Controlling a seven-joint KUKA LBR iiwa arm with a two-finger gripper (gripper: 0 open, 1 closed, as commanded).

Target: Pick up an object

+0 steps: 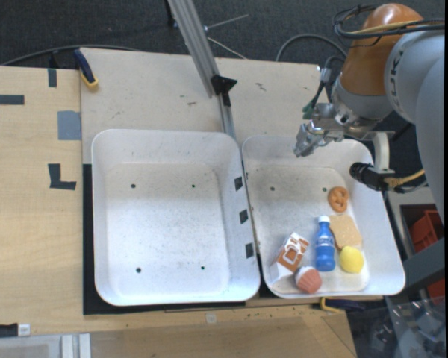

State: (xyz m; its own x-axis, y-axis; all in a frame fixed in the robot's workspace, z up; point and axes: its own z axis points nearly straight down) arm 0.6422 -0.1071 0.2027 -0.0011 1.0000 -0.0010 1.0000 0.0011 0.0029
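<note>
Gripper (pixel 305 145) parked at the right bin's (pixel 284 185) 12 o'clock rim.
I can't tell its grasp state; objects crowd 5 o'clock, bottle (pixel 325 245) included.

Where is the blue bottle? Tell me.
The blue bottle lies in the right bin, near its front right corner, between the orange-and-white carton and the yellow ball.

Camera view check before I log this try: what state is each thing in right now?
gripper: above right bin's far edge, holding nothing visible
blue bottle: lying flat
orange-white carton: tilted beside the bottle
yellow ball: resting by near wall
right bin: items clustered at near right
left bin: speckled floor
</note>
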